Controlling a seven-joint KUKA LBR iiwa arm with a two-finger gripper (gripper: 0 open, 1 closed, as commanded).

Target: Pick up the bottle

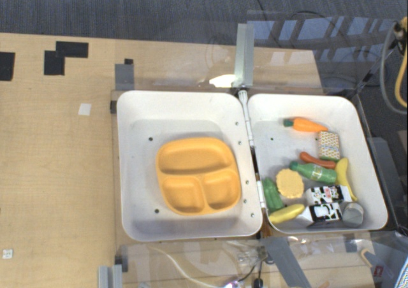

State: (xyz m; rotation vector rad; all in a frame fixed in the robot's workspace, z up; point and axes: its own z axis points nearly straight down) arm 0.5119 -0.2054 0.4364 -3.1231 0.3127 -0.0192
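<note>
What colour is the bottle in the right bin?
Green, with a red-and-white label; the bottle lies on its side among the toy food, seen in the camera view.

Left bin (127, 153): one orange divided tray (197, 175), lying centrally. Right bin (357, 121): toy carrot (305, 125) near the far edge; green bottle (313, 172) on its side, mid-bin; yellow round piece (289, 184) touching it; banana (343, 175) by the right edge; grey can (352, 214) in the near right corner.

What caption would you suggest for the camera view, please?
Green bottle lying among toy foods in the right bin; orange tray in the left bin.
</note>
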